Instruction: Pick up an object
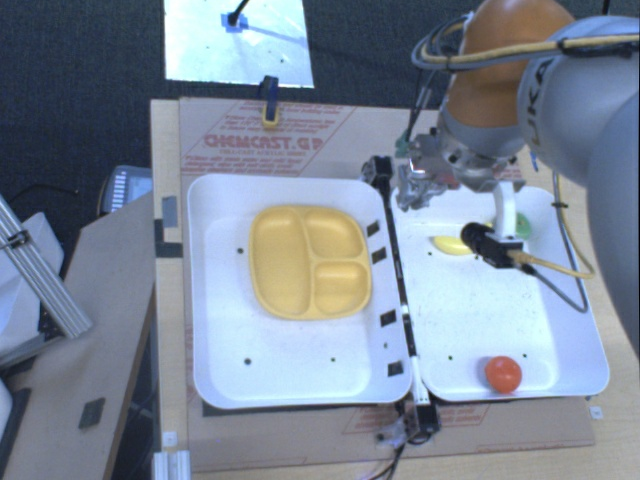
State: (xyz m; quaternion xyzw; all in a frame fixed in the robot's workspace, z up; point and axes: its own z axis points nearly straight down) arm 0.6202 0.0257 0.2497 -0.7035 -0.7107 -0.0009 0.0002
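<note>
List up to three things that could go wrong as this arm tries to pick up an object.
1. The gripper hangs close to the wall between the bins; descending there, it might strike that wall instead of an object.
2. The small yellow item and the green item lie close together, so a grasp may knock one aside.
3. The orange ball looks round and could roll away if touched off-centre.

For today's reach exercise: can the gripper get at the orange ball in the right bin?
Probably yes: the orange ball lies alone near the right bin's front edge, nothing over it, and the gripper hangs above that bin's far left corner.
</note>
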